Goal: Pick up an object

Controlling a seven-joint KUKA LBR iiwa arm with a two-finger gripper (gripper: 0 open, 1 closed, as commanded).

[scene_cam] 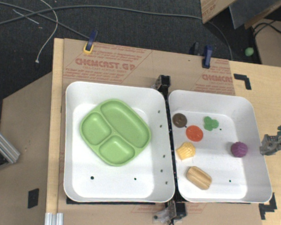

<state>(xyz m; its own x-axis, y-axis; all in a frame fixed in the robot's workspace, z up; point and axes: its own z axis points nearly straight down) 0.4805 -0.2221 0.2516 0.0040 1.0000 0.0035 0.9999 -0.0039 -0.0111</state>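
The right bin (251,192) holds several small toy foods. A brown round piece (180,120), an orange-red piece (194,133) and a green leafy piece (210,123) lie near its back left. Toward the bin's right side sits a purple ball (239,149). A yellow piece (186,150) and a tan bread-like piece (199,177) lie nearer the front. My gripper (272,143) is at the view's right edge, just outside the right bin's right rim and close to the purple ball. It holds nothing that I can see.
The left bin (75,177) holds a green three-compartment plate (115,131). Black clamps (163,82) join the bins at the middle seam. Blue clips (91,41) pin the cardboard base at the back. Cables lie on the dark floor beyond.
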